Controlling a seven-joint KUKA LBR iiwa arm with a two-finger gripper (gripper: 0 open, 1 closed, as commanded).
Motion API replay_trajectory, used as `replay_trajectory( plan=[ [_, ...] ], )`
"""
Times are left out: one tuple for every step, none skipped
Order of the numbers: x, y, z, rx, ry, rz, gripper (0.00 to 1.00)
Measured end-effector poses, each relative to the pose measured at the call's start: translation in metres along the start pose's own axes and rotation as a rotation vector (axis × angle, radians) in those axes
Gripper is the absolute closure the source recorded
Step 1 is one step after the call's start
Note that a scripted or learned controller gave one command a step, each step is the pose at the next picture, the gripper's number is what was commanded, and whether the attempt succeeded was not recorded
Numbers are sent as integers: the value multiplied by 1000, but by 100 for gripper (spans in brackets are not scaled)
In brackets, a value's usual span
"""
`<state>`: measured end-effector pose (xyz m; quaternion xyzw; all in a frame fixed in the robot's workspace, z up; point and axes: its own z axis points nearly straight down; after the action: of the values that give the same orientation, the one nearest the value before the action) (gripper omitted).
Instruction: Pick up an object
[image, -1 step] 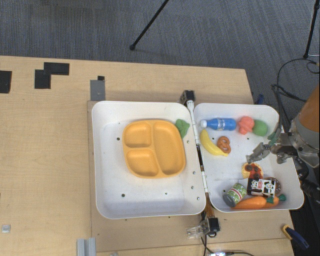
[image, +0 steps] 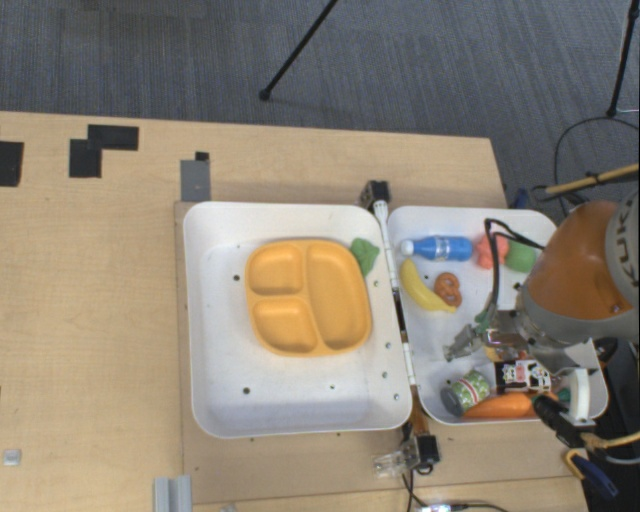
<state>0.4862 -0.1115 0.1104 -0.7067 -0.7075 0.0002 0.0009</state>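
The gripper (image: 468, 342) is hanging over the right bin (image: 425, 320) with its fingers spread and pinching nothing, while the green can (image: 466, 391) is lying just below it, tilted, with the carrot (image: 500, 406) touching the can's lower right side.

Fixed overhead camera, slanted down, both bins (image: 300, 420)
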Motion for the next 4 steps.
replay_trajectory(
  plan=[
    [-74, 64, 17, -14, 14, -188, 0],
    [-21, 124, 20, -21, -6, -229, 0],
    [-61, 151, 20, 21, 10, -612, 0],
    [13, 113, 21, -10, -13, -733, 0]
  ],
)
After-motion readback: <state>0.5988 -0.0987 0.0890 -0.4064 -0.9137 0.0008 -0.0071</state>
